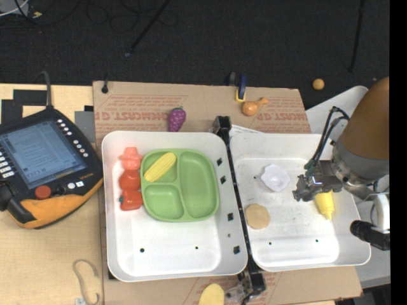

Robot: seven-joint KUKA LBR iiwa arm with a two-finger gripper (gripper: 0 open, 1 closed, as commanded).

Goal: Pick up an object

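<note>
Jaws (310, 189) low over the right bin (356, 259), toward its right side; dark finger assembly seen from above, and whether it is released or clenched cannot be told from this angle. Nothing visibly between the fingers.

Yellow object (325, 204) lies just right of and slightly nearer than the jaws, touching or nearly touching the assembly; which, I cannot tell. Small white cup-like piece (275, 177) sits left of the jaws, near the bin's middle. Round tan disc (257, 216) on the bin floor, nearer and further left, close to the divider between bins.

Arm (372, 132) enters from the right, orange band broad above the grey wrist, black cable looping off its left side.

Left bin (165, 253): green divided plate (181, 186) in the far half. Yellow corn cob (159, 166) lies tilted in the plate's far-left compartment. Red and pink stacked toy (130, 180) stands just left of the plate, touching its rim.

Outside the bins, on cardboard (140, 107) at the far side: purple grape bunch (176, 119), orange pear-shaped toy (252, 106), a blue and yellow clamp (241, 88). Small orange ball (318, 84) further right on the dark floor. Yellow lemon-like object (212, 294) at the near edge below the bins.

Teach pendant (44, 164) with orange body rests on the wooden surface (38, 259) at left. A metal hook (88, 278) lies near it.
</note>
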